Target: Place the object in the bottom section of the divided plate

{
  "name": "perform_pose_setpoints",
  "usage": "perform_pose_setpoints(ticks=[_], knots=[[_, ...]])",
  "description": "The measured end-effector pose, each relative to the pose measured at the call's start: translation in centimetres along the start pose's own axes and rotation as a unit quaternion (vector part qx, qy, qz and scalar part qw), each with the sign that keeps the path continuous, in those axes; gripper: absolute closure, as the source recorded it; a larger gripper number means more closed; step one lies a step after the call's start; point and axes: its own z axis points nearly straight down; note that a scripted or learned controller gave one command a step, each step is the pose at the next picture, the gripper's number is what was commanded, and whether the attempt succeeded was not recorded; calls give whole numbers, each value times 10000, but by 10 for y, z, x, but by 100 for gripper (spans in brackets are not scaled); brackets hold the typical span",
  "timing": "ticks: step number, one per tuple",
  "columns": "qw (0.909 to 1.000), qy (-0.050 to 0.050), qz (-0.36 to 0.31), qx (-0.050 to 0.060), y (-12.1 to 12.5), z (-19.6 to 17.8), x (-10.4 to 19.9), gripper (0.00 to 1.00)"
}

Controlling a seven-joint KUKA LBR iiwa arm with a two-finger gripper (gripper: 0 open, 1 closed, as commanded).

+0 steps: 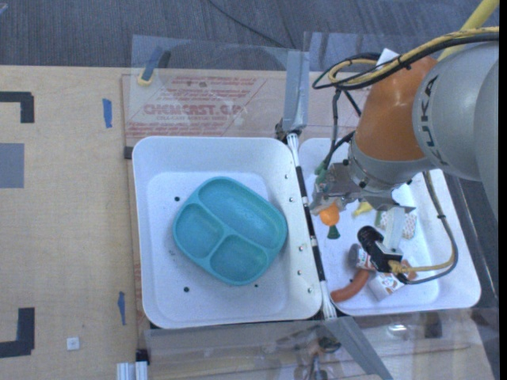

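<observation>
The arm enters from the right of the frame, and its orange-banded wrist covers the upper part of the right bin (463, 291). The hand (337, 200) sits under that wrist, near the divider between the bins; whether it is released, clenched or grasping anything cannot be told from this view.

The divided plate (230, 229), teal, lies tilted in the left bin (154, 165), centre-left of the frame, with all three sections bare. The bottom section is the one nearest the lower edge of the frame.

Candidate objects lie in the right bin: a small orange piece (329, 214) and a small green piece (333, 232) just below the hand, a yellow piece (363, 208) beside them, and an orange-red sausage-shaped item (348, 290) lower down.

Probable faults:
- The pieces are small and crowded, so a grasp may miss or catch two.
- The cables (444, 252) looping over the bin may snag items.
- The plate's tilt may send a released object into a neighbouring section.
</observation>
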Motion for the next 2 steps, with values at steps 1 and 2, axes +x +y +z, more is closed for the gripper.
perform_pose_setpoints(ticks=[1, 2], knots=[[9940, 0, -1097, -6, 31, 0, 59, 100], [9939, -1, -1100, -6, 31, -1, 59, 0]])
